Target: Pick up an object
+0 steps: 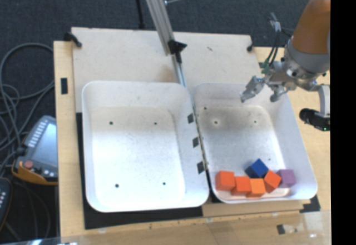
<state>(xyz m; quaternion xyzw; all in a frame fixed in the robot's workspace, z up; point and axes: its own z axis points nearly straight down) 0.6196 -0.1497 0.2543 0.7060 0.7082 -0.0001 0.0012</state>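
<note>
My gripper (261, 93) hangs over the far right part of the right bin (239, 127), fingers spread open with nothing between them. Well below it, along the bin's near edge, lies a cluster of blocks: several orange blocks (243, 183), a blue block (257, 168) and a pale purple block (287, 177) at the right end. The gripper is high and far from them.
The left bin (139, 144) lies beside the right one. A slanted metal post (161, 19) rises from between the bins at the back. Cables and a handheld pendant (38, 149) lie off the bench's left side.
</note>
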